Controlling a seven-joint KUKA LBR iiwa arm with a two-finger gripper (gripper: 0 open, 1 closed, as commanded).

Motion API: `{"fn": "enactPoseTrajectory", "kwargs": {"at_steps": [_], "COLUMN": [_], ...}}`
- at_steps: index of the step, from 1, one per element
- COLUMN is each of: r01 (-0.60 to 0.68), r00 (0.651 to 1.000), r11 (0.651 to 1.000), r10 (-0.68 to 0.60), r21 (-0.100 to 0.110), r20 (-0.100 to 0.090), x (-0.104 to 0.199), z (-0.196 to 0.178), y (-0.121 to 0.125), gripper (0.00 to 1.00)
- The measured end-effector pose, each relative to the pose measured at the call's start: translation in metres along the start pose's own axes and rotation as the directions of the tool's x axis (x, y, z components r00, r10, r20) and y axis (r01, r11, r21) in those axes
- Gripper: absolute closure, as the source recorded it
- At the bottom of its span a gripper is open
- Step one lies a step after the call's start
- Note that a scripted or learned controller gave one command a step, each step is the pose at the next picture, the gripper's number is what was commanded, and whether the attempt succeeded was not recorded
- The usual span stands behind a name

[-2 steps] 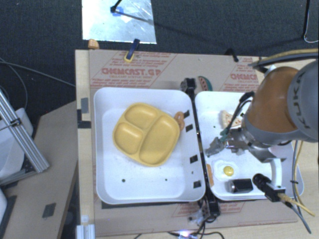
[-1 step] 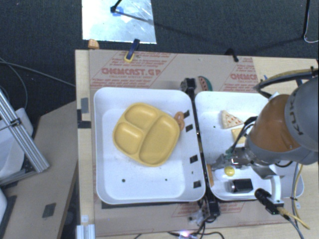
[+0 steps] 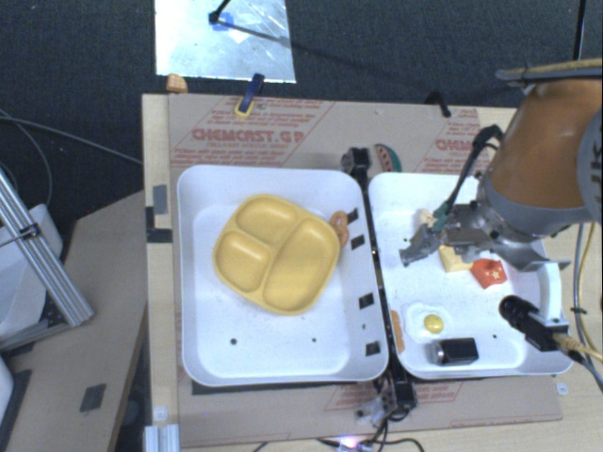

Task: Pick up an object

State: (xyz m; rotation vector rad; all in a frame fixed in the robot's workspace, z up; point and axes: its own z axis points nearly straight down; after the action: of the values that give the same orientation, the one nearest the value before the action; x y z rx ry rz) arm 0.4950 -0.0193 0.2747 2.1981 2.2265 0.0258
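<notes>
From the overhead camera view, I see my pincer (image 3: 415, 250) low over the right bin (image 3: 396, 205), near its upper left part, and I cannot tell from here whether it is open or closed, nor that it grips anything. My worry is that nothing lies plainly under the tip: the bin floor there looks bare, so if I close where I am I judge I would come up with nothing. The candidates sit close behind me instead. A pale yellow block (image 3: 455, 262) lies just beside my wrist hardware, with a red piece (image 3: 488, 272) touching or nearly touching it, and my own body shades both; reaching for one could nudge the other, or I could catch two at once and drop them. A fried egg toy (image 3: 431, 323) lies flat near the front of the bin, and I judge its thin edge would be hard to get under. A black block (image 3: 457, 350) sits close to the front wall, where the wall may block my approach. In the left bin (image 3: 188, 347) rests a yellow divided plate (image 3: 275, 252), wide and shallow, likely too broad to take across. A small orange piece (image 3: 338, 222) rests by that plate's right rim. As for my pose, I reach in from the right, orange band (image 3: 551, 144) high, the wrist bent down and leftward so the pincer points toward the divider between the bins.
</notes>
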Motion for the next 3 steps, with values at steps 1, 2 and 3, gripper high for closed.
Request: {"fn": "enactPoseTrajectory", "kwargs": {"at_steps": [1,2,3], "r01": [0.000,-0.003,-0.007], "r00": [1.000,1.000,1.000], "r11": [1.000,1.000,1.000], "r10": [0.000,0.003,0.007], "r21": [0.013,0.014,0.013], "r20": [-0.001,0.002,0.001], "x": [0.074,0.069,0.079], "z": [-0.042,-0.051,-0.099], "y": [0.012,0.012,-0.005], "gripper": [0.00,1.00,1.00]}}
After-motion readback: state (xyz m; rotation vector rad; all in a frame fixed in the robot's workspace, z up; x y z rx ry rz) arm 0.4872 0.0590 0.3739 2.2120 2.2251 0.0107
